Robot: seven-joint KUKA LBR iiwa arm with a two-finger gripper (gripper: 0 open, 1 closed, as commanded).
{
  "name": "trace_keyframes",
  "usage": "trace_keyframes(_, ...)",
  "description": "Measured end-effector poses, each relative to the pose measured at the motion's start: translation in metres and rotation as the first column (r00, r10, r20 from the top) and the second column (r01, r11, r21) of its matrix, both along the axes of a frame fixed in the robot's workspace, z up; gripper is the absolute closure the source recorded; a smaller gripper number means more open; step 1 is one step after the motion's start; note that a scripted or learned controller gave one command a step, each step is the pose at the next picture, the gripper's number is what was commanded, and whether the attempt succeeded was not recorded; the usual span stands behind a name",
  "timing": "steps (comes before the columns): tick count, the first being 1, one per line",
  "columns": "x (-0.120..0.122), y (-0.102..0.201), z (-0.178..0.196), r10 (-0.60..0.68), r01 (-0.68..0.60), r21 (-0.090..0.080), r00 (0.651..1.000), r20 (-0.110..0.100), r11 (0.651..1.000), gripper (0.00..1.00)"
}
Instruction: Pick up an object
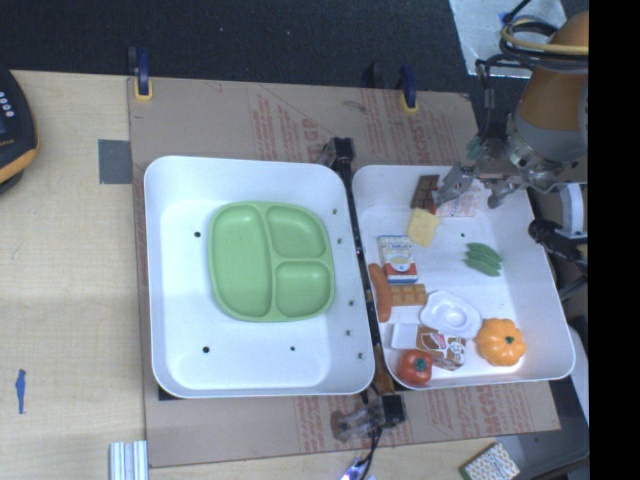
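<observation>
My gripper [473, 188] hangs over the far end of the right bin [540, 268], fingers spread, with nothing visibly gripped. Just below it lies a pale pink-white item [462, 205]. A brown bar [426, 190] and a yellow cheese wedge [423, 227] sit to its left. Further forward are a green pea pod [483, 258], a small carton [397, 256], a sausage [379, 290], a waffle piece [406, 295], a fried egg [449, 316], an orange pumpkin [500, 341] and a tomato [414, 368].
The left bin [180, 268] holds a green divided plate [270, 261]. Both bins rest on a cardboard sheet [250, 118] clamped at its far edge. A dark device [12, 123] lies at the left of the bench.
</observation>
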State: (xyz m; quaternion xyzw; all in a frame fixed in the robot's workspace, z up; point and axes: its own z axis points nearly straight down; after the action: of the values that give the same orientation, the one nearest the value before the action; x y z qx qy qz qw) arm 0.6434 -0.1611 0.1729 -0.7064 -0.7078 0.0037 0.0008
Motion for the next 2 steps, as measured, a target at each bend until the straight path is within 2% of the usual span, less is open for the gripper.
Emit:
trace_keyframes(1, 0.013, -0.054, -0.029, -0.001, 0.001, 0.001, 1.000, 0.004, 1.000, 0.00)
trace_keyframes(2, -0.107, -0.042, -0.079, 0.000, 0.000, 0.009, 1.000, -0.011, 1.000, 0.00)
